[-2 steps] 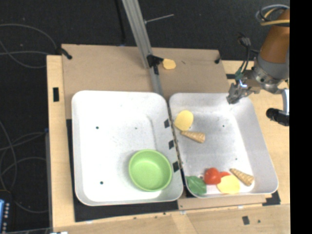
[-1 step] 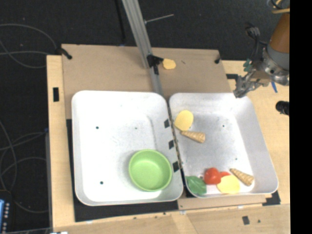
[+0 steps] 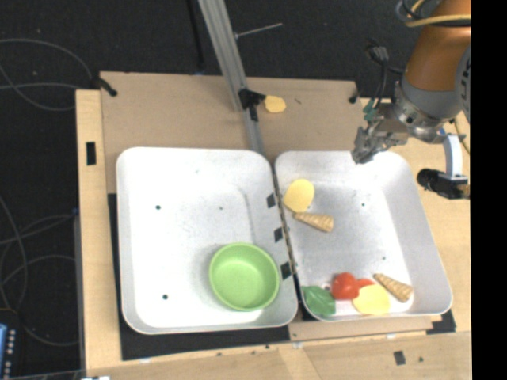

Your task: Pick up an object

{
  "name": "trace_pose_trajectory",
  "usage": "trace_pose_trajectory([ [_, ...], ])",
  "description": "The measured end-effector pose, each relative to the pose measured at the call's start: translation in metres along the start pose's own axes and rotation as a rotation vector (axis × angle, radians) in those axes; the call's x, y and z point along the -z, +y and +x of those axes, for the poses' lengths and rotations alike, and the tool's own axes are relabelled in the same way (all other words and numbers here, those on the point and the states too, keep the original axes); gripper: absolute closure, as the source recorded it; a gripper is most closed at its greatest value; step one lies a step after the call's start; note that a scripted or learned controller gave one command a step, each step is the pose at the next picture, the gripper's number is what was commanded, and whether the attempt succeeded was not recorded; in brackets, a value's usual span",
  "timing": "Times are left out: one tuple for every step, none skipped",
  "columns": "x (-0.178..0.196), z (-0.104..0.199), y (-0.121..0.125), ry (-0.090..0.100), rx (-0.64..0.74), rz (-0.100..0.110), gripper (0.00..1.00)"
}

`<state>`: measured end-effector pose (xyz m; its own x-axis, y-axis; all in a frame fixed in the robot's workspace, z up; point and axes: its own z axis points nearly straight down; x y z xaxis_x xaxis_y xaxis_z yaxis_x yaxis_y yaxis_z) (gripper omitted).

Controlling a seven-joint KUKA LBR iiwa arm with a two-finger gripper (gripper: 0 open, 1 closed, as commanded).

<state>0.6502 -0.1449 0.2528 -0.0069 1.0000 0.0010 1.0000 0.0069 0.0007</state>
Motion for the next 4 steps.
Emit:
trace_pose_trajectory([
  [-0.009,0.044,-0.010,-0.001,-0.001,0.001,1.00],
  [-0.014,0.089,-0.030,0.000,-0.001,0.001,1.00],
  [-0.003,0.143,-0.039,0.002,0.001,0.000,1.00],
  [-0.004,0.205,-0.053,0.001,0.002,0.001,1.00],
])
